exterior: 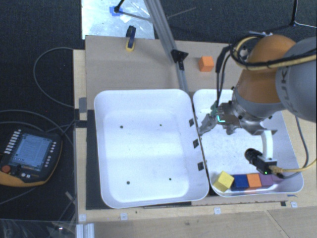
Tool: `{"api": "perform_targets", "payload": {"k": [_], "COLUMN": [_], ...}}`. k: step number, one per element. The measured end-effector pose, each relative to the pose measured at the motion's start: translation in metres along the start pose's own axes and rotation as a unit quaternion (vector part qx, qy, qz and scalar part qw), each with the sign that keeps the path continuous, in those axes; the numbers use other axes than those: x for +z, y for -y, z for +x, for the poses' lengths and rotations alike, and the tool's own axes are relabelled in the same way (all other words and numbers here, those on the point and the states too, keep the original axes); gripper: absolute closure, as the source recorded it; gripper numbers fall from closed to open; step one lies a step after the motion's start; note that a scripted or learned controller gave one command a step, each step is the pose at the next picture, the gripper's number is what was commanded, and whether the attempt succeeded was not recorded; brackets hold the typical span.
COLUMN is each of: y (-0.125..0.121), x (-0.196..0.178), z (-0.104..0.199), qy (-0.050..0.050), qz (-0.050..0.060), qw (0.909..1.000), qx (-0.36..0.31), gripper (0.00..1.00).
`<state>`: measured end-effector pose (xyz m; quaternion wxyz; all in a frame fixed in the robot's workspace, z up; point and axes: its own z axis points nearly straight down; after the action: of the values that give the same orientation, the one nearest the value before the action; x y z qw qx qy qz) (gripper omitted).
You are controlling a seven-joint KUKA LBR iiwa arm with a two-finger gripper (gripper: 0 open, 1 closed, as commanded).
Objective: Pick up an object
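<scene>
Hanging over the right shallow white bin point(295, 148), the two-finger gripper point(216, 122) is too obscured for me to tell its state. Yellow point(223, 181), blue point(241, 182), orange point(254, 180) and purple point(268, 179) blocks line that bin's near wall.

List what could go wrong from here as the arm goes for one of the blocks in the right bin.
1. The yellow block, blue block, orange block and purple block sit packed in a row, so fingers may not fit between neighbours.
2. The row lies against the right bin's near wall; a descending gripper could strike that wall.
3. The gripper is near the divide between bins, away from the blocks, so a straight descent would likely close on nothing.
</scene>
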<state>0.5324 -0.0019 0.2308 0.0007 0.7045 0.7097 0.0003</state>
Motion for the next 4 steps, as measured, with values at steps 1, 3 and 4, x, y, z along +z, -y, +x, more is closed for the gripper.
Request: {"api": "perform_targets", "payload": {"k": [1, 3, 4], "y": [0.000, -0.027, 0.020], "x": [0.000, -0.027, 0.016], "z": [0.000, 0.014, 0.010], "qy": [0.000, 0.000, -0.001], "qz": [0.000, -0.004, 0.003], "qw": [1.0000, 1.0000, 1.0000], "qx": [0.000, -0.001, 0.004], "gripper": [0.00, 0.00, 0.00]}}
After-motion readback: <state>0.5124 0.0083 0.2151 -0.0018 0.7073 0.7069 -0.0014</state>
